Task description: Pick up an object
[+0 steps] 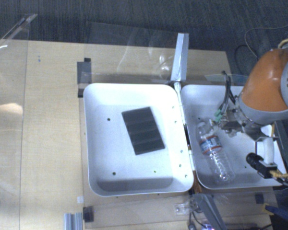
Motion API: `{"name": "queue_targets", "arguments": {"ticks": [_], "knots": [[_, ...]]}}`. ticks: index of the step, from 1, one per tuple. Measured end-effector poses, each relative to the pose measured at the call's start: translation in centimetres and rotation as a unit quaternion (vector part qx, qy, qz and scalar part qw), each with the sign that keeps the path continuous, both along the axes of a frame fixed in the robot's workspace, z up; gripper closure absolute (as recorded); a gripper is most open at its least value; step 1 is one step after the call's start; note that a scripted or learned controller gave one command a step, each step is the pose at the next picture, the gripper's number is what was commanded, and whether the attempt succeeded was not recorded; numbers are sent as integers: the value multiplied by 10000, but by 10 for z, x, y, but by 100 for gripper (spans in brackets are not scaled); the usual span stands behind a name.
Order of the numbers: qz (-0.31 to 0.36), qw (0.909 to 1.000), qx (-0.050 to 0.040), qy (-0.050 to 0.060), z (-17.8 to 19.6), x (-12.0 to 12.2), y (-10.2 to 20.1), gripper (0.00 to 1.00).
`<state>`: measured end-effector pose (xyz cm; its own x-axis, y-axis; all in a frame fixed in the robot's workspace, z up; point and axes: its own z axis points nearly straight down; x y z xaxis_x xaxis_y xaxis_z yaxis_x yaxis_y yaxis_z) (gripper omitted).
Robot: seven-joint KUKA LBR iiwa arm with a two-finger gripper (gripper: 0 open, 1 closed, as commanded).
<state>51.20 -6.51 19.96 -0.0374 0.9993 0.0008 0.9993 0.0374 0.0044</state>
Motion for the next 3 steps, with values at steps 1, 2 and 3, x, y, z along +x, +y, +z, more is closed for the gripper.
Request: {"name": "queue_targets", "arguments": {"ticks": [1, 2, 3], "knots": [[-367, 9993, 0, 20, -89, 27, -46, 0], [-926, 9957, 3, 1, -82, 41, -50, 0], [-602, 9982, 0, -31, -110, 39, -37, 0]]}}
